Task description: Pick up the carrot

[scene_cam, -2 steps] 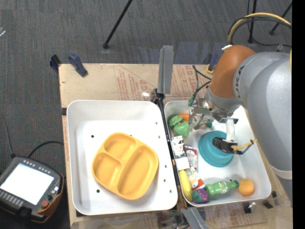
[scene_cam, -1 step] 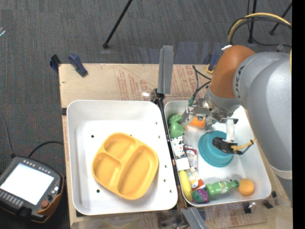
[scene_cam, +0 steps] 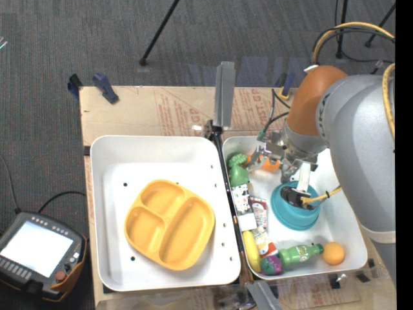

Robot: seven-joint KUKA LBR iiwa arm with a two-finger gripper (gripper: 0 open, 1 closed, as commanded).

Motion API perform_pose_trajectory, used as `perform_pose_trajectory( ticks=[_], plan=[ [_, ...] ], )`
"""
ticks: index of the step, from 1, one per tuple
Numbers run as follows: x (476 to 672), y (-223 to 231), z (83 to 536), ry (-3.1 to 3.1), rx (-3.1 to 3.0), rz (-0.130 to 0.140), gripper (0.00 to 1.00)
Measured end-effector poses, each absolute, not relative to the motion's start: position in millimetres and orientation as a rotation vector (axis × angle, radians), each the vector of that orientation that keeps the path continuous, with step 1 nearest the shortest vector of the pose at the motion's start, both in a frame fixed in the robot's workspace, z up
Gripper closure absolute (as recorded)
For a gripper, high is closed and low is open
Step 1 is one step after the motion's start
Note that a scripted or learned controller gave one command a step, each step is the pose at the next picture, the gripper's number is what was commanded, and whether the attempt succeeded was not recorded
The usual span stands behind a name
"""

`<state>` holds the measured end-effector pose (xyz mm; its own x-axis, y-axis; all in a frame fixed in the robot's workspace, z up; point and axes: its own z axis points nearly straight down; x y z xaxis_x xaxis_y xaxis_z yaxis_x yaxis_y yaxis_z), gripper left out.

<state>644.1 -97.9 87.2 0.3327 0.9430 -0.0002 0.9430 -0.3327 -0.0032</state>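
Approach step: gripper [scene_cam: 282, 159] sits low in the right bin [scene_cam: 345, 219], at the carrot [scene_cam: 270, 164]. Can't tell its grip state. You'll want a confirmed clamp before lifting.

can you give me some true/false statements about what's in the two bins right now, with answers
1. The yellow divided plate lies in the left bin. True.
2. The teal bowl sits in the left bin. False: it is in the right bin, under the arm's wrist.
3. The gripper is over the far part of the right bin, near an orange item that looks like the carrot. True.
4. The orange ball rests on the yellow divided plate. False: it lies in the near corner of the right bin, beside the green bottle.
5. A banana lies along the right bin's left wall. True.
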Motion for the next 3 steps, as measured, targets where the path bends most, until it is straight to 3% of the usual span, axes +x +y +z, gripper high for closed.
perform_pose_trajectory(
  ticks=[2,3],
  plan=[
    [642.6,-84,88,-1.408,-2.805,0.009,0.00],
    [614.5,-92,86,-1.139,-2.922,0.008,0.00]
  ],
)
